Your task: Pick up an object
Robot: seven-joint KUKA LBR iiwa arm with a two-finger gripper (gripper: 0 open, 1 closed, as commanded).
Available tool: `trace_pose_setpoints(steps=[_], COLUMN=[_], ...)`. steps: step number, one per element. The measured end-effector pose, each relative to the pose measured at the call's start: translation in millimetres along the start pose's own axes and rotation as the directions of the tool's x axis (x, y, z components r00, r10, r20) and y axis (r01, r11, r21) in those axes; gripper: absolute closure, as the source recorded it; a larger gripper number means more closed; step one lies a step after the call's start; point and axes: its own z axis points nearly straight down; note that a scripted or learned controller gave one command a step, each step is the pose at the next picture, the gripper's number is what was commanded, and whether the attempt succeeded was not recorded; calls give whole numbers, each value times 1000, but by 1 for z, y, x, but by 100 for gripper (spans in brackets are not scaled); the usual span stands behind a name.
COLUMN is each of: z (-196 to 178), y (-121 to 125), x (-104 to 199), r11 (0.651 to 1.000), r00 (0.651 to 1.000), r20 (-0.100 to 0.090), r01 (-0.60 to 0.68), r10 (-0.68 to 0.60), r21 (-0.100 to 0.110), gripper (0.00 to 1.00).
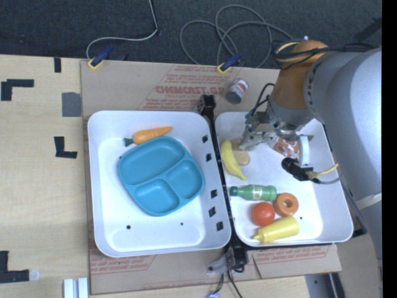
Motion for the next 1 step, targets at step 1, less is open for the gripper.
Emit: trace_pose_setpoints(steps=[1], z=[-7], y=[-48], x=[-69], r11=[1000], r00=[1000], r20=[-4], r01=[1], r10=[-1], r21=[9], gripper=[100])
